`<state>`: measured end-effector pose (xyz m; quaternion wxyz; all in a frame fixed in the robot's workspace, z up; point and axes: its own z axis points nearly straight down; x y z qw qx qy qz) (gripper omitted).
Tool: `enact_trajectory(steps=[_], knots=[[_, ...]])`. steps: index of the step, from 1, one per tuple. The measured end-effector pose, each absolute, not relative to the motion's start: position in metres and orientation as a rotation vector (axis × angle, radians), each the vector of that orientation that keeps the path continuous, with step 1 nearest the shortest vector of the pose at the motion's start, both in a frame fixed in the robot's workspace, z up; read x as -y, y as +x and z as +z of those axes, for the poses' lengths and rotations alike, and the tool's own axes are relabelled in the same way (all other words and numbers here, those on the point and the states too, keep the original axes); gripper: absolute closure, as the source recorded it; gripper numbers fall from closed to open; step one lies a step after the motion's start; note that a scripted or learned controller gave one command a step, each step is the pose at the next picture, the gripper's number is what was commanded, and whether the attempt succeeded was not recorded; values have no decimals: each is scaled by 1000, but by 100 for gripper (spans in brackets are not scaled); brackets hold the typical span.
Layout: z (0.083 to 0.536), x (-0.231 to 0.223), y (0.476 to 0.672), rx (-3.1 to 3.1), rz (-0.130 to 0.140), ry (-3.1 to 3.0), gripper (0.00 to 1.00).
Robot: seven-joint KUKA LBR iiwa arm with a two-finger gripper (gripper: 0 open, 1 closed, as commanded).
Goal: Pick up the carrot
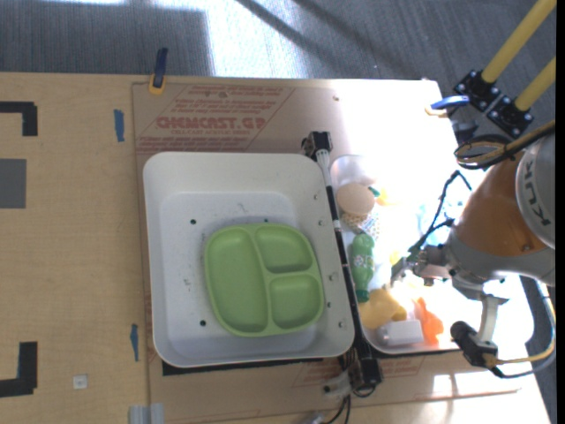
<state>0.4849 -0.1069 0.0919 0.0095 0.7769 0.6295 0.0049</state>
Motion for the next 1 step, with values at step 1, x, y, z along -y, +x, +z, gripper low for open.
enact_trajectory(steps=[1], knots=[[93,133,480,-2467,1,1939,0]])
